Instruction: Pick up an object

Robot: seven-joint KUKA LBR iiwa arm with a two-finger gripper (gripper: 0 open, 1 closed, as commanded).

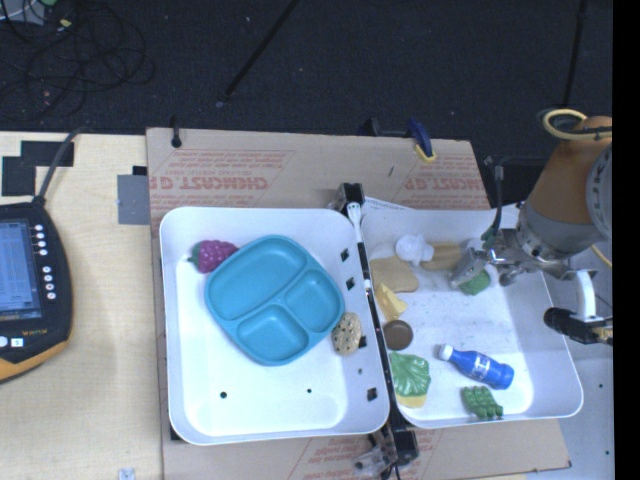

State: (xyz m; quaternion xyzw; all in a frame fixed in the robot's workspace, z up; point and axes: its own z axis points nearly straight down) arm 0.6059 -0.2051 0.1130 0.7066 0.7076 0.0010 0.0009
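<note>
Two white bins on a cardboard-topped bench, claw (478,268) in right bin (545,393), touching a green object (476,282), grip unclear

You have two bins side by side on the worktop (100,408). In the left bin (190,368), a tray (275,298) lies centrally, with grapes (212,255) at its far left corner and a cookie (347,334) by the right wall. In the right bin (545,388), a bottle (478,365) lies near the middle, a leafy toy (409,376) sits at the near left corner, and the gripper (478,268) hangs over the far edge.
</note>
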